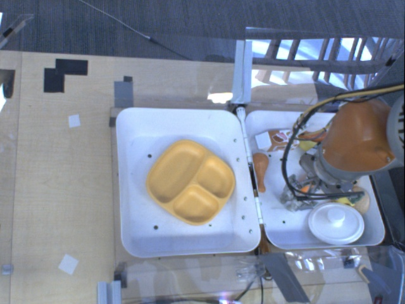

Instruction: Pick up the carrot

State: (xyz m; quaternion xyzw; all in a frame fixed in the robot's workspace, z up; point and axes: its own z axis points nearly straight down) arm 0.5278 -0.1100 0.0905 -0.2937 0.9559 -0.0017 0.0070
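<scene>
The gripper [316, 192] is hidden under the orange band and black cables, so whether it is open cannot be told. The carrot [260, 170] lies by the right bin's [377, 230] left wall, apart from it. A wrong thing could be grabbed, because a white lidded bowl [336, 223] and small packets are crowded nearby.

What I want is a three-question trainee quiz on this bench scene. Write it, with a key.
1. True or false: the carrot lies on the yellow plate.
2. The arm hangs over: A) the left bin, B) the right bin, C) the bare bench.
3. Fill in: the yellow plate has ___ compartments.

Key: 1 false, since the carrot lies in the right bin by its left wall; 2 B; 3 three.
</scene>
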